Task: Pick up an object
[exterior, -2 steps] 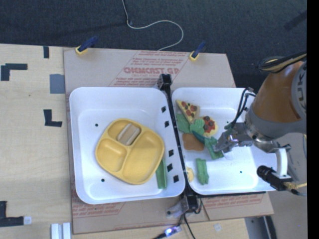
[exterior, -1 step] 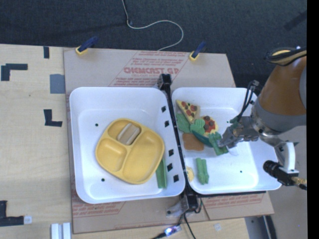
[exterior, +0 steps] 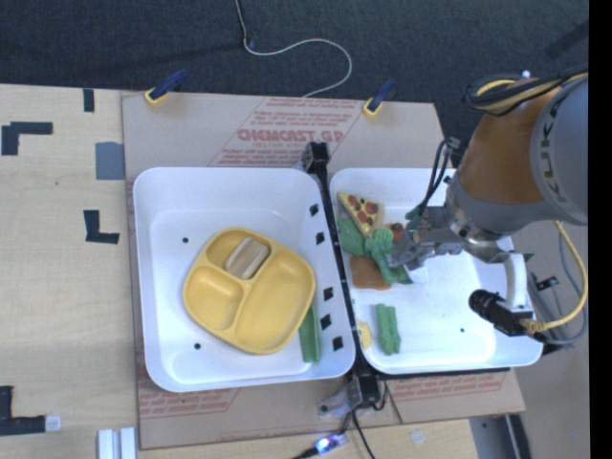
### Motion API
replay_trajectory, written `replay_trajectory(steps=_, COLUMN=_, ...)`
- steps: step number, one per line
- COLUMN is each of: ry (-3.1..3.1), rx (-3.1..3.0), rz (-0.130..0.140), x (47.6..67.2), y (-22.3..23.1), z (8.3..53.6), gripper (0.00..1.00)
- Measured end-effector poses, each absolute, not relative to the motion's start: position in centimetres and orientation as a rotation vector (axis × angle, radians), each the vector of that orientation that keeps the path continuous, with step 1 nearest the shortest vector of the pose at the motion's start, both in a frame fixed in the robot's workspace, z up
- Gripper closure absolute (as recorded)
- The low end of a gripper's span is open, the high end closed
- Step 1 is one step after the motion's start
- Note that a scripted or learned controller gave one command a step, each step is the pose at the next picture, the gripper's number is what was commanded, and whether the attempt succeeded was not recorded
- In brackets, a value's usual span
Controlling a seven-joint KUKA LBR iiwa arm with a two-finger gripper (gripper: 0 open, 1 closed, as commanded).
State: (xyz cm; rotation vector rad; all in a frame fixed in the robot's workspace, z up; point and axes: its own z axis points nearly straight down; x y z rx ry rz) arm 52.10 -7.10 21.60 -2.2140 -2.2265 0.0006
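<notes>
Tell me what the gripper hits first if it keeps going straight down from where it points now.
Probably the green leafy toy under the gripper, beside the brown flat piece; depth is unclear from above.

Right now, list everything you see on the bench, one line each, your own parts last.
White bins: 2, white, side by side on the bench.
Divided plate: 1, yellow, in the left bin.
Tan piece: 1, tan, in the plate's top compartment.
Green stick: 1, green, left bin, by the plate's lower right edge.
Pizza slice: 1, yellow with red spots, right bin, top left.
Leafy green toy: 1, green, right bin, beside the gripper.
Brown piece: 1, brown, below the leafy toy.
Green block: 1, green, right bin, lower left.
Gripper: 1, grey, over the right bin beside the leafy toy.
</notes>
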Motion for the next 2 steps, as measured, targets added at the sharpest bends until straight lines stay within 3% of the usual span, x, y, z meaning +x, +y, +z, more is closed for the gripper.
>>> replay_trajectory(steps=1, ry=-2.226, rx=-2.217, rz=-0.001, x=55.3, y=-4.3, z=22.9, gripper=1.00)
replay_trajectory(steps=2, ry=-2.223, rx=-2.218, rz=0.002, x=55.9, y=-3.2, z=23.2, gripper=1.00)
